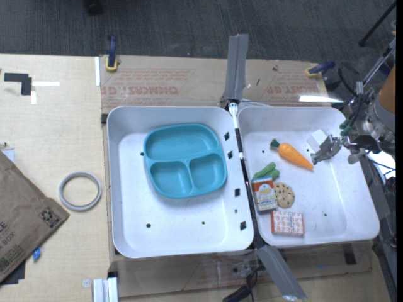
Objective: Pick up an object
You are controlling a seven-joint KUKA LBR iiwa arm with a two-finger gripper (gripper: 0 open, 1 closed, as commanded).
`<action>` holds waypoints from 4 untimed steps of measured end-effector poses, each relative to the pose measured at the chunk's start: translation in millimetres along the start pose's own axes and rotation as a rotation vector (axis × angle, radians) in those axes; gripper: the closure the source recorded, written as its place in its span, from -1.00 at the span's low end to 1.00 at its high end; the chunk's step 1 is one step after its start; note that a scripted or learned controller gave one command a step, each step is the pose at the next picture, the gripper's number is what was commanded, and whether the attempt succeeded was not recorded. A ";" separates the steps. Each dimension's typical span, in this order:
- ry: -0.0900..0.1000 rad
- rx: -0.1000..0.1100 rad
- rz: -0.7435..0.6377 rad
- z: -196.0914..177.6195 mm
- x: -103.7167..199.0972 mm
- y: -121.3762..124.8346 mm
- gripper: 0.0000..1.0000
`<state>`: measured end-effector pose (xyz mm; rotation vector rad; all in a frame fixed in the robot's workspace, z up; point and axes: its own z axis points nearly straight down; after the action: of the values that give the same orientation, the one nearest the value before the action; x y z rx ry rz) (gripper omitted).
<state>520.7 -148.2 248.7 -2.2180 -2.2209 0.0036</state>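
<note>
You have the table (50, 124) spread under everything, light wood, with a cardboard sheet (189, 80) lying beneath the two white bins. The left bin (126, 231) holds a blue divided plate (186, 160), sitting upright a little toward the far side. The right bin (352, 219) touches the left one along their shared edge and carries the small items. The arm (381, 106) comes in from your right edge, over the far right corner of that bin. On the bare table to the left you see a brown box (22, 216) at the edge and a tape ring (80, 190) between it and the left bin.

In the right bin, the carrot (293, 155) lies slantwise near the middle of the far half. The end effector (325, 148) sits just beside the carrot's thin end, to its right; you cannot tell from this slant whether its fingers are apart or together, and nothing shows between them. Nearer you, a red-and-white packet (287, 223) lies flat, a small carton (265, 195) lies just beyond it, a cookie (284, 194) touches the carton's right side, and a green bean (266, 170), possibly two, rests against the carton's far end.
</note>
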 end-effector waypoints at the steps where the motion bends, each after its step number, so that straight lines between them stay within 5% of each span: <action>1: 0.000 0.001 0.027 65.3 14.7 50.1 -1.00; 2: -0.001 -0.003 0.067 94.9 21.3 92.3 -1.00; 3: -0.002 -0.003 0.067 86.0 20.6 92.5 1.00; 4: -0.002 -0.003 0.067 86.0 20.5 92.5 -1.00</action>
<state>612.9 -127.6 162.4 -2.2933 -2.1479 0.0027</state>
